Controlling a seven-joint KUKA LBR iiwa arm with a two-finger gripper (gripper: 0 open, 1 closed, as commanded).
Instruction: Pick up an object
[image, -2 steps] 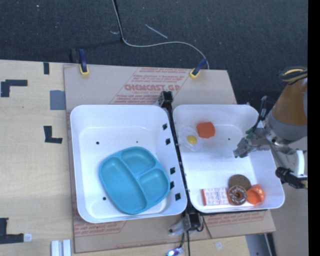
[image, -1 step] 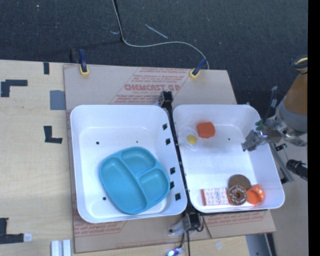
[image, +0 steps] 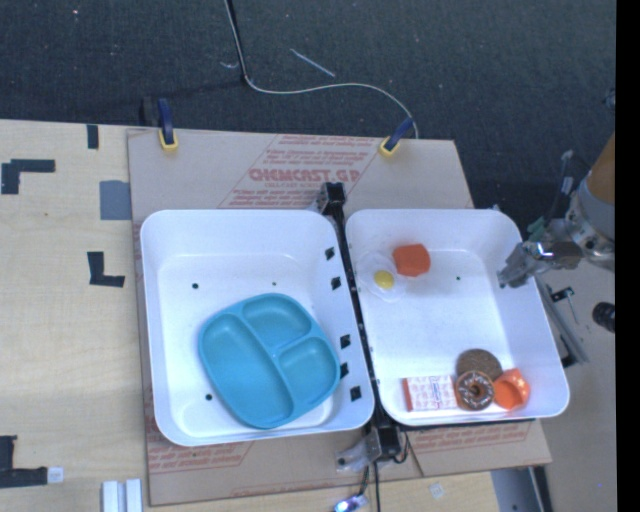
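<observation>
Cardboard sheet (image: 300, 175), wooden bench (image: 60, 300), dark carpet (image: 450, 60)

Bright, even light; slightly soft focus

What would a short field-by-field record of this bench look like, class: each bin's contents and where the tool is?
left bin: blue divided plate
right bin: orange block, small yellow piece, red-and-white packet, sprinkled doughnut, brown disc, orange cup
tool: at the right bin's right rim, apart from every object
arm: enters from the right
</observation>
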